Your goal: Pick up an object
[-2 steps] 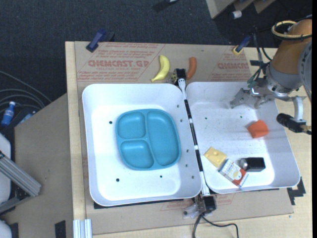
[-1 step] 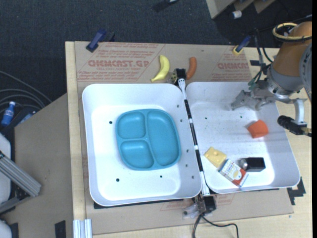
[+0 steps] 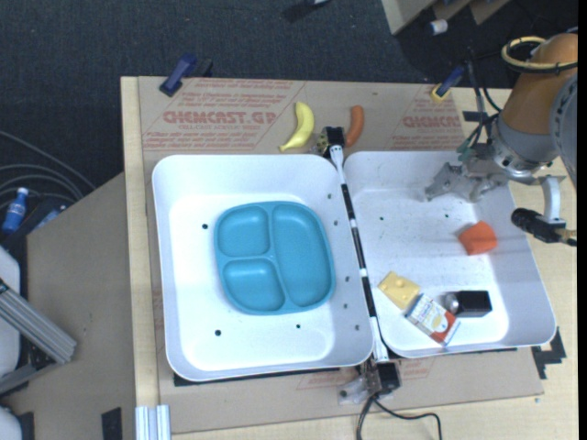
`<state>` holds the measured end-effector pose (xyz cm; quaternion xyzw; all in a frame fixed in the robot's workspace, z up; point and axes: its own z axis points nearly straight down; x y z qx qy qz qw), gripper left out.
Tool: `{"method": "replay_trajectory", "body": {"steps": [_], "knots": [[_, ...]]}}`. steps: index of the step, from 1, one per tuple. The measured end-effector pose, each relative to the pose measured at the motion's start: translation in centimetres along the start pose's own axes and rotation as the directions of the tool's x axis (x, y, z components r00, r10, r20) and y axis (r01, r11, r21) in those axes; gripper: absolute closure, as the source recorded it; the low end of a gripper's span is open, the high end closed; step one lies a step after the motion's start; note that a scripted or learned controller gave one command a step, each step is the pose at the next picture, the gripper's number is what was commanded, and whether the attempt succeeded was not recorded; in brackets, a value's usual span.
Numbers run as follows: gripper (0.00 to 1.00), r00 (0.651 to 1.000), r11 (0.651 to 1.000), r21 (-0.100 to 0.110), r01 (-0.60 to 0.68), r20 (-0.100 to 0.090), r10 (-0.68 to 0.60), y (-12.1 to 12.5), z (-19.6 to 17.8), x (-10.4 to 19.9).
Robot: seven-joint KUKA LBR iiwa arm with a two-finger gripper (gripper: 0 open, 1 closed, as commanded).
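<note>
My gripper (image 3: 461,183) hangs over the far part of the right bin (image 3: 404,209), its grey fingers spread open with nothing between them. An orange block (image 3: 478,238) lies a little nearer than the gripper and slightly to its right, apart from it. Along the bin's near side sit a yellow cheese wedge (image 3: 399,290), a red-and-white packet (image 3: 431,319) and a black block (image 3: 473,302) with a small silver piece beside it.
The left bin (image 3: 183,200) holds a blue divided plate (image 3: 273,257). Beyond the bins, a toy banana (image 3: 299,126) and an orange carrot-like toy (image 3: 354,125) lie on the brown board. Blue clamps (image 3: 178,75) grip the board's far edge. A black divider strip (image 3: 353,236) runs between the bins.
</note>
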<state>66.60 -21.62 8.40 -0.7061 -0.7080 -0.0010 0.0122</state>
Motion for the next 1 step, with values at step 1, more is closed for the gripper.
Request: {"method": "replay_trajectory", "body": {"steps": [1], "knots": [[0.00,1.000,1.000,-0.008,0.002,0.003,-0.002,-0.34,-0.01,0.04]]}}
